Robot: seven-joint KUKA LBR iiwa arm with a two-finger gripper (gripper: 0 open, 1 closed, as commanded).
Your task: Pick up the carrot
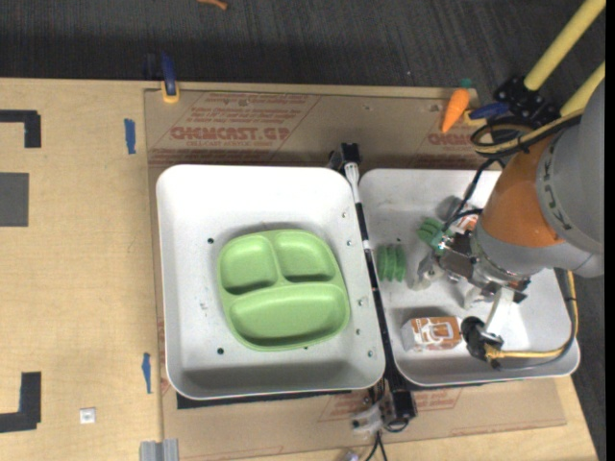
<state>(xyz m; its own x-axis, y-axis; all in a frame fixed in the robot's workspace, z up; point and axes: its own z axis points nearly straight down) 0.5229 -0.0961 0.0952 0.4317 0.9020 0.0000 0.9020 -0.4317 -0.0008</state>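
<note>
Bench [77, 286] | carrot [455, 109] beyond bins | gripper [428, 272] tips blurred

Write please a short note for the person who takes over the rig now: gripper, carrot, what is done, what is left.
Gripper: low inside the right bin, among small items. Whether it is open or shut is unclear.
Carrot: lies on the bench behind the right bin, outside it, apart from the gripper.
Done: nothing yet; the carrot is not picked up.
Left: probably bring the arm out of the bin to the carrot, grasp it, lift it.
</note>
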